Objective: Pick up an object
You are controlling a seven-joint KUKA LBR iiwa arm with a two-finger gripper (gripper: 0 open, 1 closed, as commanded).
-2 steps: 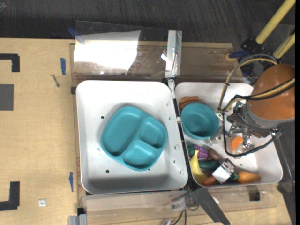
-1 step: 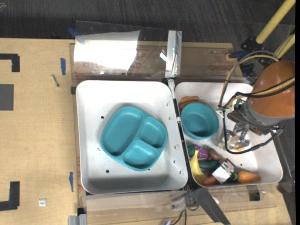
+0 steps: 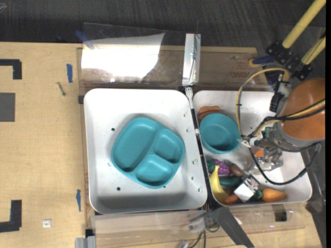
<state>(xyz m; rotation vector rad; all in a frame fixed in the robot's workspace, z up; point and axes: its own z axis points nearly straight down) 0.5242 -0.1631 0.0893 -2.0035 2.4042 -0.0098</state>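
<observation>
In the right bin (image 3: 295,190), my gripper (image 3: 265,158) hangs low over the bin's middle, just right of a teal bowl (image 3: 219,132). Below and left of it lies a cluster of toy foods: a yellow banana (image 3: 216,182), purple grapes (image 3: 222,167), a white block (image 3: 244,191) and an orange carrot (image 3: 273,194). A brown piece (image 3: 209,110) shows behind the bowl. Cables cross the gripper, and nothing is seen held in it.
The left bin (image 3: 98,138) bears a teal divided plate (image 3: 148,151). A metal divider (image 3: 190,66) and clear sheet stand behind the bins. The arm's orange band (image 3: 306,112) and yellow cables (image 3: 253,87) crowd the right bin's right side.
</observation>
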